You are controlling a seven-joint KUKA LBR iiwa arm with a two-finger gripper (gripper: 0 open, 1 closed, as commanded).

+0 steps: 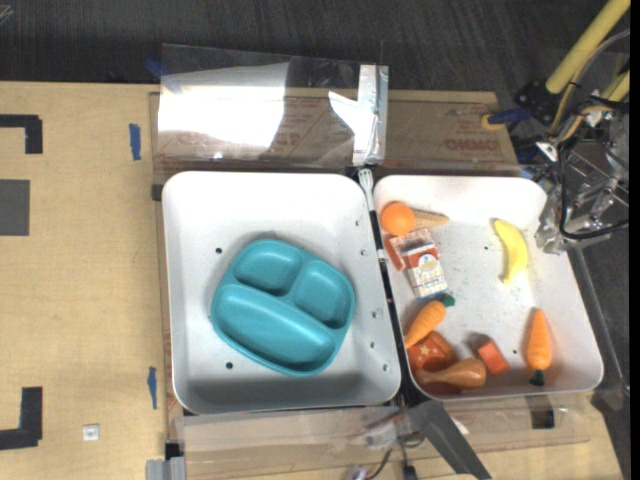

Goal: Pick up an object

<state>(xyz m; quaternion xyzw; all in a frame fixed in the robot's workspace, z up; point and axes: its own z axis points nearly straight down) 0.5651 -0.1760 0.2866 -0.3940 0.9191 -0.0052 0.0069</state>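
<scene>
Currently beside the banana [512, 250] at the right bin [470, 303] edge: gripper [575, 208], grip state impossible to tell. Elsewhere, orange [397, 218], carton [422, 260] and carrot [425, 320] tightly packed. Risk of slipping off rounded toys or snagging neighbours.

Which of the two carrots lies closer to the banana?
The carrot by the right bin's right wall, lying below the banana. The other carrot lies near the dividing wall, beside the small carton.
</scene>
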